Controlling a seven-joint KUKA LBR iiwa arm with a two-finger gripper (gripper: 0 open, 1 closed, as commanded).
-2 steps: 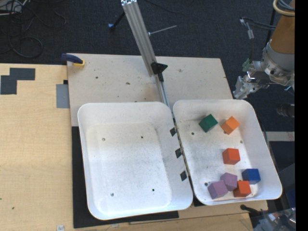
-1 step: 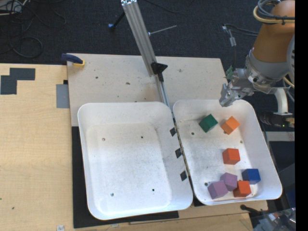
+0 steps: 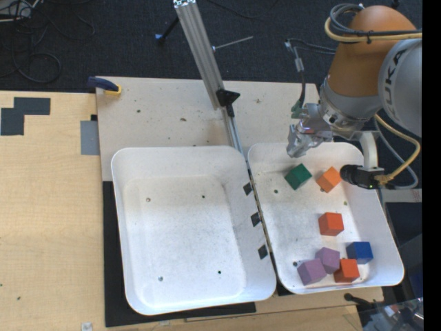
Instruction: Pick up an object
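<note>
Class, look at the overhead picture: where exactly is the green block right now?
The green block lies in the right bin, near its far end, just left of an orange block and just below the hand.

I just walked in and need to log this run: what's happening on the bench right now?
A grey KUKA arm's gripper hangs over the far end of the right bin, just above a green block, with nothing seen held. Beside that block lies an orange block; a red block, a blue block and two purple blocks lie nearer the bin's front. The left bin sits alongside.
</note>
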